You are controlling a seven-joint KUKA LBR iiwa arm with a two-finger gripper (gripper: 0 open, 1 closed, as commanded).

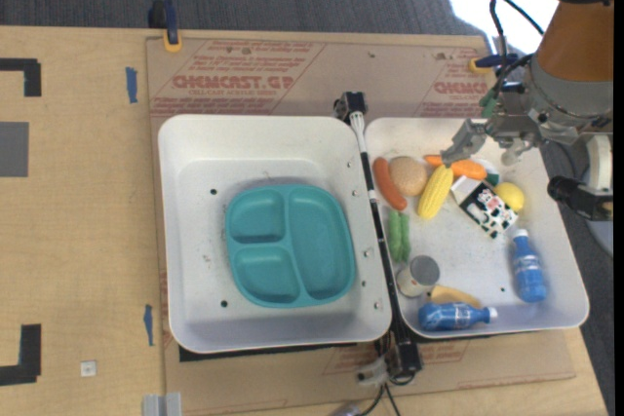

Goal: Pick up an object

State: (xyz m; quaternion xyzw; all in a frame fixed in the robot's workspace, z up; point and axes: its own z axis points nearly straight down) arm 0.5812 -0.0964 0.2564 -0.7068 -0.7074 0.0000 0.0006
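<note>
The claw (480,137) hangs over the far part of the right bin (570,253); whether it is clenched or released I cannot tell. Just below it lie the corn cob (435,191) and carrot (456,169), crowded with other toys. The left bin (185,239) holds a teal tray (289,245), with bare floor around it.

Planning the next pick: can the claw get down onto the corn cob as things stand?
Probably yes. The claw hangs just above the corn cob, whose top is uncovered, though a potato and carrot crowd its sides.
</note>
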